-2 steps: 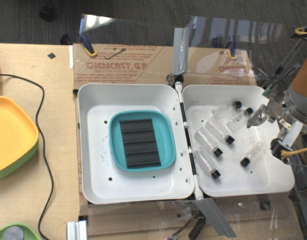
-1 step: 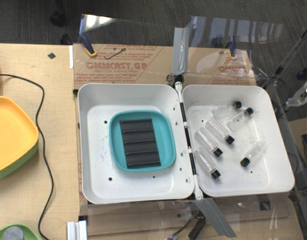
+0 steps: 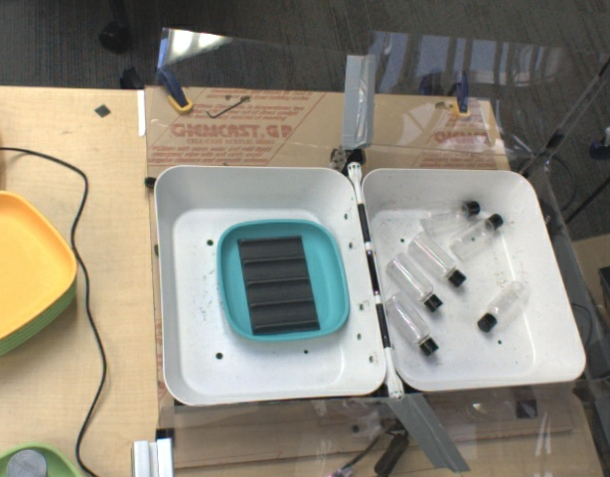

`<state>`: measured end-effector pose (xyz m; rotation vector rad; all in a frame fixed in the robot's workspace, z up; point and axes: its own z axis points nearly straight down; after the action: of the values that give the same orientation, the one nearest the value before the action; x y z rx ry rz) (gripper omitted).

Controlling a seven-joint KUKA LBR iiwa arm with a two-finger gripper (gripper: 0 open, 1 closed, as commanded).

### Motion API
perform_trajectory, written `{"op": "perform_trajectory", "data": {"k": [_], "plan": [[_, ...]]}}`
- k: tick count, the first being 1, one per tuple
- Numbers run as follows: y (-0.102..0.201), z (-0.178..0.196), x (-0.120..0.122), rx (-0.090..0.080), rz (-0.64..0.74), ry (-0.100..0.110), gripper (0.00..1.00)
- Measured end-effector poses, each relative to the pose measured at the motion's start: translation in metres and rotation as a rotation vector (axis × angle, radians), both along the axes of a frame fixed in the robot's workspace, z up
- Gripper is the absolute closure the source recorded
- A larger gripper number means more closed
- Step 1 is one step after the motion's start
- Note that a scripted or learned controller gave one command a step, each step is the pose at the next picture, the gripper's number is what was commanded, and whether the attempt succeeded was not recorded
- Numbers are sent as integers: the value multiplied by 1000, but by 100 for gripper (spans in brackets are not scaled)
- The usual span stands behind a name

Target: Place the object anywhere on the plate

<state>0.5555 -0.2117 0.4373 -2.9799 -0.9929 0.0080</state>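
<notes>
Vials (image 3: 431, 261): six; plate (image 3: 333, 286): one

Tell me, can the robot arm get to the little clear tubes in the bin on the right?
Probably yes. The clear tubes lie loose in the open right bin, with nothing on top of them. That bin is on the side the arm comes from. The teal plate sits in the left bin.

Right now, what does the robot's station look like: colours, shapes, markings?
White left bin: teal plate carrying a black ribbed block. White right bin: clear vials with black caps. Behind: cardboard with red lettering.
</notes>
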Motion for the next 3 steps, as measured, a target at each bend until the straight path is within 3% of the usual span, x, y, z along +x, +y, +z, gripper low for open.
{"op": "perform_trajectory", "data": {"k": [1,2,3], "plan": [[9,-130,-20,1,-63,1,0],[-10,-55,-7,0,-89,0,0],[-11,-214,-31,1,-182,1,0]]}}
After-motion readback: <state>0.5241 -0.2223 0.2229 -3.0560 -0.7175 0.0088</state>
